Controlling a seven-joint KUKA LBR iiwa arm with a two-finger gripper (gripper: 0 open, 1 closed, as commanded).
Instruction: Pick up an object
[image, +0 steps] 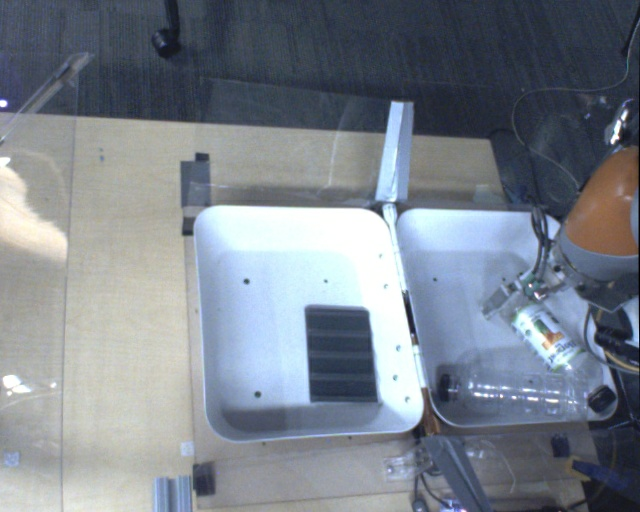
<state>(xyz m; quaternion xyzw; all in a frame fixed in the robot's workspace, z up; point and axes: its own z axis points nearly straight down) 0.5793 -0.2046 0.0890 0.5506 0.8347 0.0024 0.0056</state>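
While the arm reaches in from the right, its gripper sits low in the right bin, just beside a small white-and-green tube; can't tell whether it is spread or clenched. A clear plastic bottle lies along that bin's near wall. A black ridged block lies in the left bin.

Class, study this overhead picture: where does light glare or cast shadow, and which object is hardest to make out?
Camera view: glare whitens the clear panel at left; shadow darkens the left bin along its near wall; the clear bottle in the right bin nearly blends into the white floor.
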